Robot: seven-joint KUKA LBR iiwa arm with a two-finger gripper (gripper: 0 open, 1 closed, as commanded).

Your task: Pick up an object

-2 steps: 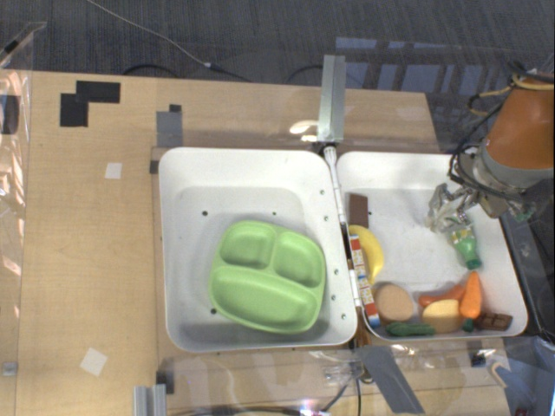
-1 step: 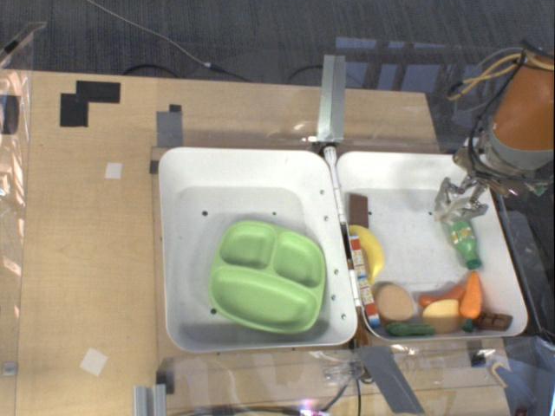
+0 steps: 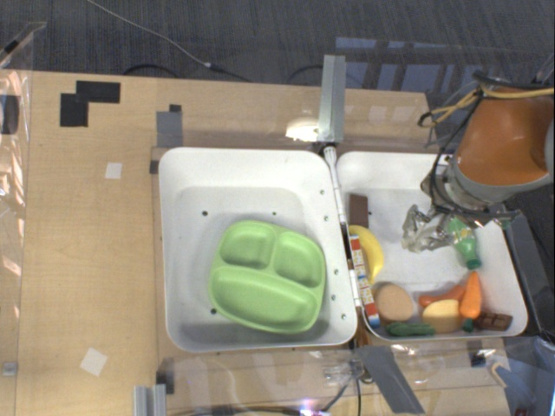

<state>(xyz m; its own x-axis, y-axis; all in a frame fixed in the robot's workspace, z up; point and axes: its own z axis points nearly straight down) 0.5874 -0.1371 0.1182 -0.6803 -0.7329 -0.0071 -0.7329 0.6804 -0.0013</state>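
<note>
**A:** What lay nearest the camera?

**B:** The front rim of the right bin [image 3: 434, 334], below the hand [image 3: 427, 232]. Along it sat a brown round piece [image 3: 395, 302], a green bean-like piece [image 3: 409, 328], a carrot [image 3: 469, 295] and a dark bar [image 3: 495, 322]. A banana [image 3: 371, 250] lay to the hand's left, apart from it.

**B:** The green divided plate [image 3: 267, 276] sat alone in the left bin [image 3: 186, 232], well to the left.

**A:** Had anything been picked up?

**B:** Judging by the layout, no. Everything rested on the bin floors, so the whole pick remained.

**A:** And the hand?

**B:** It hung low over bare floor in the right bin. A green bottle-like thing [image 3: 468, 250] lay just beside it to the right. The fingers looked spread, with nothing seen between them.
</note>
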